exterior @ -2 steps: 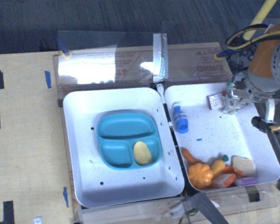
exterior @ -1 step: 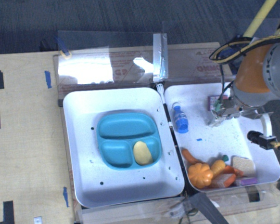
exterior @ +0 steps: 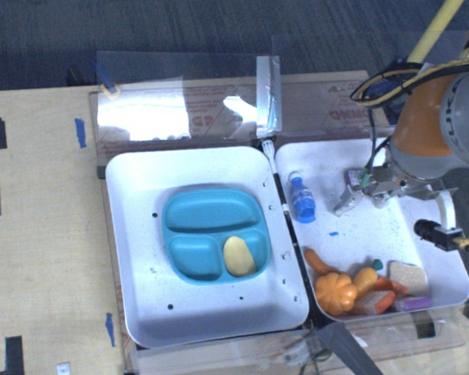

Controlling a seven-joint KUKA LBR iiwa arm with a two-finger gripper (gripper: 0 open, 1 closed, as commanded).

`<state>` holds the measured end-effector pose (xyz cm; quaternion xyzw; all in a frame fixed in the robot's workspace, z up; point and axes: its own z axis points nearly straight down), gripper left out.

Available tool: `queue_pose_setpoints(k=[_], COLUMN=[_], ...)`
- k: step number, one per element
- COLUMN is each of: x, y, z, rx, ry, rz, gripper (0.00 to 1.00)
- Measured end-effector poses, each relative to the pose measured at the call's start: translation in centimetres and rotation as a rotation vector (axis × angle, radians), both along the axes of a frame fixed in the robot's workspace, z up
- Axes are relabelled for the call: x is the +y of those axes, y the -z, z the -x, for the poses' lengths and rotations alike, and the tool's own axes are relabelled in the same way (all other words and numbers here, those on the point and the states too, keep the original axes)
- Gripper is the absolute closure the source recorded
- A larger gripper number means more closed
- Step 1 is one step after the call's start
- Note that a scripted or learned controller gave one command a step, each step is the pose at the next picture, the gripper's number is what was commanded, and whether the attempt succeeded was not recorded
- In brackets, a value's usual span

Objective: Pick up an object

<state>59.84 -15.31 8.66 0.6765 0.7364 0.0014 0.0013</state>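
Note:
My gripper (exterior: 358,192) hangs over the upper middle of the right bin (exterior: 460,286), with the grey arm and its orange band (exterior: 420,127) reaching in from the right. A small blue bottle (exterior: 302,198) lies to the gripper's left, against the bin's left wall and apart from it. Along the bin's front edge lie an orange pumpkin (exterior: 336,293), a carrot (exterior: 319,262), an orange toy (exterior: 364,278), a beige block (exterior: 408,275) and a purple piece (exterior: 414,303). Nothing is seen held in the gripper.
The left bin (exterior: 133,231) holds a blue divided plate (exterior: 197,226) with a yellow oval item (exterior: 238,256) in its lower right compartment. A clear panel and a metal post (exterior: 267,91) stand behind the bins. Yellow and black cables (exterior: 388,81) run near the arm.

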Motion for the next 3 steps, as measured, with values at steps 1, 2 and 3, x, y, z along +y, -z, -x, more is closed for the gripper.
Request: queue_pose_setpoints(k=[1, 2, 3], x=[3.4, 5.0, 5.1], y=[0.1, -0.1, -1.3], z=[-4.0, -3.6, -3.9], rx=[-0.001, -0.001, -0.009], ry=[-0.080, -0.216, -0.216], rz=[0.002, 0.007, 0.006], gripper=[0.00, 0.00, 1.00])
